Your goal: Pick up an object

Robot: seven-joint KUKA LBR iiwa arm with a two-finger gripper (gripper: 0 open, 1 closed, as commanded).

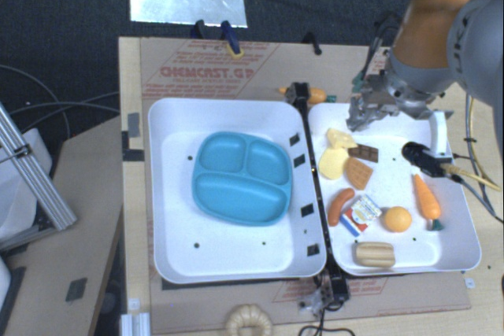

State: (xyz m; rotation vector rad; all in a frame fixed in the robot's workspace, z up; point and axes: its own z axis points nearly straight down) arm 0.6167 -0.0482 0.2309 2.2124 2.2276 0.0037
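Seen from above, the grey two-finger gripper (364,120) hangs over the far rim of the right-hand shallow white bin (457,248); whether it is spread or pressed together cannot be told. Just below it lie a pale yellow plastic toy food piece (340,139) and a small brown chocolate-like block (364,153), likely light, stiff and slick, best pinched across their narrow sides. The bin's wall crowds that corner; open floor lies nearer the orange toy carrot (427,197).

Divided tray (241,177) in left bin (169,169), toy foods (370,204) in right bin (457,240)
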